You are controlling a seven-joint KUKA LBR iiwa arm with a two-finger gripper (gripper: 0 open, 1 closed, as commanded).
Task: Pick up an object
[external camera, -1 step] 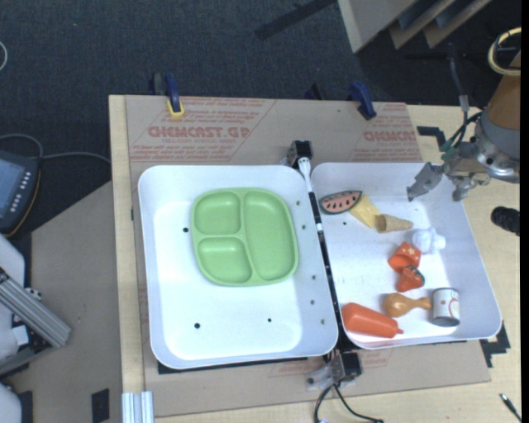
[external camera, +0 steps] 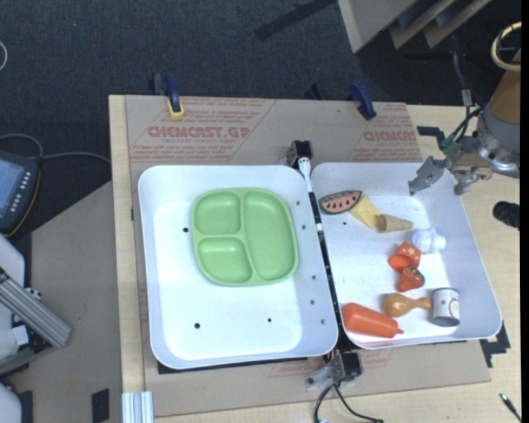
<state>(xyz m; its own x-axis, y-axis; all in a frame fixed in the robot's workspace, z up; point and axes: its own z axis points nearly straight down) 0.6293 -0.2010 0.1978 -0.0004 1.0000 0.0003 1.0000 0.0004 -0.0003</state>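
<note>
While the hand [external camera: 445,175] hangs spread and holding nothing above the right bin's [external camera: 482,273] far corner, the toys lie well apart from it: watermelon slice [external camera: 340,201], cone [external camera: 392,221], carrot [external camera: 371,320]. I'd guess a plain descent from there meets bare plastic or the rim.

A pale wooden worktop [external camera: 248,136] printed with faint red lettering sits on dark blue-grey carpet [external camera: 124,41]. Blue and yellow clamps [external camera: 172,97] grip its far edge. Light wooden furniture [external camera: 397,21] stands at top right. A dark handheld screen [external camera: 15,190] rests at left, above metal framing [external camera: 33,310].
</note>
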